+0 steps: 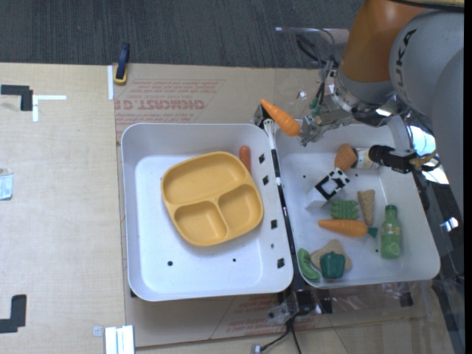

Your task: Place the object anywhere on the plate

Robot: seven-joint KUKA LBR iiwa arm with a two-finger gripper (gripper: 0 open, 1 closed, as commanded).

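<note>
Carrot [281,118] seen at gripper [308,130] tip, above rim between bins, long axis pointing up-left. Actual hold cannot be told. Yellow plate [212,198] lies down-left in left bin [140,220]; leftward carry judged needed.

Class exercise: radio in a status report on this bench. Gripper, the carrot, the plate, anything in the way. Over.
Gripper above the bins' back edge, carrot at its tip; grip unclear. Yellow plate in left bin, compartments bare. Small red-orange item beside plate's far rim. Over.

One fixed camera looks down aslant on both bins [133,220].
</note>
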